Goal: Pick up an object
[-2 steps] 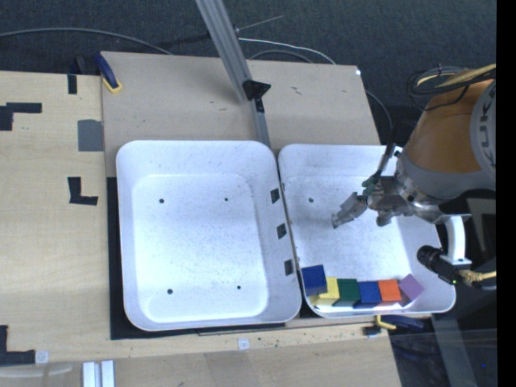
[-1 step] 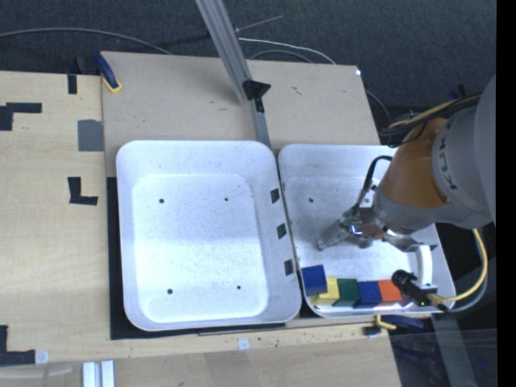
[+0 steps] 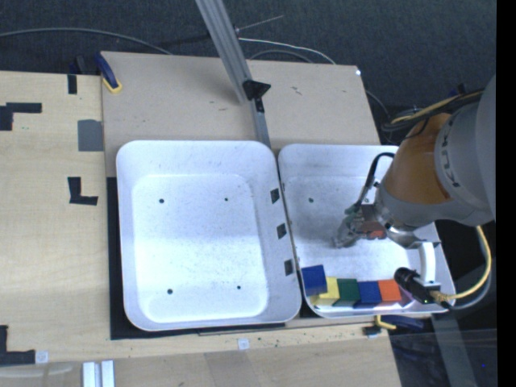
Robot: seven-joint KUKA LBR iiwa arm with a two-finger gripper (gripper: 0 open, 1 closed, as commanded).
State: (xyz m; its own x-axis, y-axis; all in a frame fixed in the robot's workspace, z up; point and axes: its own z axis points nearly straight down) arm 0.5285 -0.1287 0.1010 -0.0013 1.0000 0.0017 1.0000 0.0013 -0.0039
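Observation:
A row of small blocks lies along the near wall of the right bin (image 3: 322,168): a blue block (image 3: 313,277), a yellow block (image 3: 326,294), a green block (image 3: 348,290), a second blue block (image 3: 369,293) and an orange block (image 3: 389,290). My gripper (image 3: 349,235) hangs low over the middle of the right bin, above and slightly right of the row, apart from the blocks. The grey arm with its orange band (image 3: 415,172) comes in from the right and hides the bin's right side.
The left bin (image 3: 193,156) stands beside the right one, with dark clips (image 3: 280,230) along the shared wall. A metal pole (image 3: 226,35) slants over the back of the bench. Cables run along the right edge.

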